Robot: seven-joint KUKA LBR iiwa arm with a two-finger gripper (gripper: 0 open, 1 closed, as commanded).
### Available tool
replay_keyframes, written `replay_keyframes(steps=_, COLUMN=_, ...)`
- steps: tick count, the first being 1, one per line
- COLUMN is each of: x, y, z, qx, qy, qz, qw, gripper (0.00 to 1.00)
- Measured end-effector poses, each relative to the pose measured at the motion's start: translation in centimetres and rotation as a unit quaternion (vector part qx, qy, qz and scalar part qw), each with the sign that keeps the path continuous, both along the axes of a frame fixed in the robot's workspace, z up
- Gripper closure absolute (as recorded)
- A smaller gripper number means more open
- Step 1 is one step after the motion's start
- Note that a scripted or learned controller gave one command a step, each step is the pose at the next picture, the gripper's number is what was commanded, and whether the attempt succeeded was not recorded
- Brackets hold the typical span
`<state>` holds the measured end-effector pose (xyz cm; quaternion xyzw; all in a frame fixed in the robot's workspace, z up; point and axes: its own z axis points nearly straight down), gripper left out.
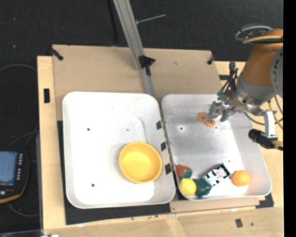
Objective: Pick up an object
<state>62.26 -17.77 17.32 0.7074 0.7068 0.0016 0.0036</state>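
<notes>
My gripper (215, 113) is low over the back of the right bin (202, 147), right over a small orange object (206, 118) that peeks out at its fingertips. Whether the fingers touch or grasp it is hidden. Along the right bin's front edge lie a yellow ball (188, 186), a red piece (182, 171), a dark green piece (203, 186), a black-and-white patterned block (217, 174) and an orange ball (240, 177). A yellow bowl (140, 161) sits in the left bin (103, 127).
A grey metal pole (133, 38) slants over the bench behind the bins. A handheld pendant (7, 174) lies off the bench at far left. The arm's orange band (259, 65) is at the right.
</notes>
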Motion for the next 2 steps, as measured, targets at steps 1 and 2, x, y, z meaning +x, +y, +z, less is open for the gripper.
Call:
replay_keyframes(steps=1, x=0.4, y=0.1, z=4.2, qx=0.0008, qy=0.003, qz=0.001, qw=1.0, gripper=1.0)
replay_keyframes(steps=2, x=0.5, y=-0.8, z=9.9, qx=0.0003, qy=0.003, qz=0.002, qw=1.0, gripper=1.0)
